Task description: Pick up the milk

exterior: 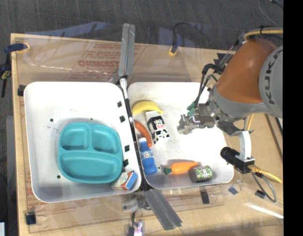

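A: Start at the near edge. What lies there?

B: In the left bin point(38, 146), a small red, white and blue carton point(126, 181) sits in the near right corner, just beside a turquoise divided plate point(91, 151) with three compartments. In the right bin point(210, 181), along the near wall, a toy carrot point(180, 168) lies on its side, touching a small greenish can point(202, 173) to its right.

A: And the blue thing at the divider?

B: A blue bottle point(147, 157) with a white label, lying lengthwise beside the wall shared by the bins. Its print is too small to read.

A: Where is the milk?

B: The milk carton point(157, 126), white with black cow patches, lies in the right bin near the middle wall, between an orange sausage-shaped toy point(143, 132) on its left and the gripper on its right (apart from the gripper, not touching). A yellow banana point(145, 106) lies just behind it.

A: So what is the gripper doing?

B: The gripper point(188, 123) hangs over the bare floor of the right bin, right of the milk. Nothing is visible between its fingers; whether they are spread or closed, I cannot tell.

A: Any writing?

B: Red lettering on the clear sheet point(97, 63) at the far side, not readable for certain, and "KUKA" letters on the arm point(249, 77).
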Available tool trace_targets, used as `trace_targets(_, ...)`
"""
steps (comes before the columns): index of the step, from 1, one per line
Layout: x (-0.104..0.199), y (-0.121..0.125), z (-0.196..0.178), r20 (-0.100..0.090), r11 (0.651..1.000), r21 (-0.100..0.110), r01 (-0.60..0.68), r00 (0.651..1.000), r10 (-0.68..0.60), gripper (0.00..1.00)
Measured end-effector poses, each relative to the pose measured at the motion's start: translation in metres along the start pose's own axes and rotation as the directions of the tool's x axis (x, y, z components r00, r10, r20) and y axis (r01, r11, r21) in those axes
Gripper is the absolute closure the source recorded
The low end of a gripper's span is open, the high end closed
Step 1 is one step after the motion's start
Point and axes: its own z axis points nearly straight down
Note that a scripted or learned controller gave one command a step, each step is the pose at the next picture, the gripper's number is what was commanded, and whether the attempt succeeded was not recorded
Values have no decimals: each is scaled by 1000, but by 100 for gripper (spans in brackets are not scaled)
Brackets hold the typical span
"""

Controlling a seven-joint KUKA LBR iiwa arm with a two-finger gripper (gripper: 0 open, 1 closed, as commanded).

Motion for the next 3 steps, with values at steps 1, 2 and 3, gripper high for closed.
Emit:
trace_targets(1, 19, 50, 141, 2, 980, -5, 200, 980, -200, 0)
trace_targets(2, -16, 118, 144, 6, 955, -20, 297, 955, -297, 0)
trace_targets(3, -66, 84, 143, -2, 974, -38, -223, 975, 223, 0)
